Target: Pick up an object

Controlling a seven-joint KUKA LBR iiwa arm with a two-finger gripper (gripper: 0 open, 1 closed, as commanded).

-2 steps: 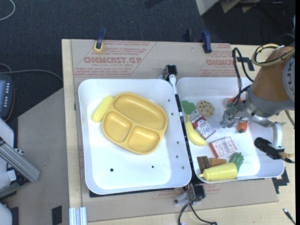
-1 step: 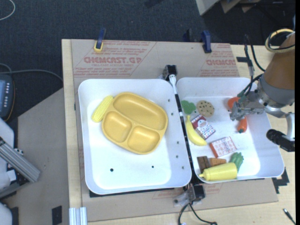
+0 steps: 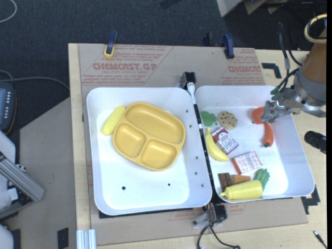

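My gripper [image 3: 270,113] hangs over the far right part of the right bin [image 3: 298,154], reaching in from the right. A small red piece [image 3: 257,115] lies right against its left side, and I cannot tell whether they touch. Just below it is an orange-red pepper-shaped toy [image 3: 267,135]. Further left in the same bin lie a cookie [image 3: 226,119], a green toy [image 3: 208,118], a banana [image 3: 215,148], a small red and white carton [image 3: 224,139] and a red cracker box [image 3: 248,162]. A yellow bottle [image 3: 243,191] lies at the front.
The left bin [image 3: 104,185] holds a yellow divided plate [image 3: 149,135] and a corn cob [image 3: 113,120] beside it. A brown block [image 3: 226,179] and a green toy [image 3: 262,176] sit near the bottle. Clamps grip the board's far edge.
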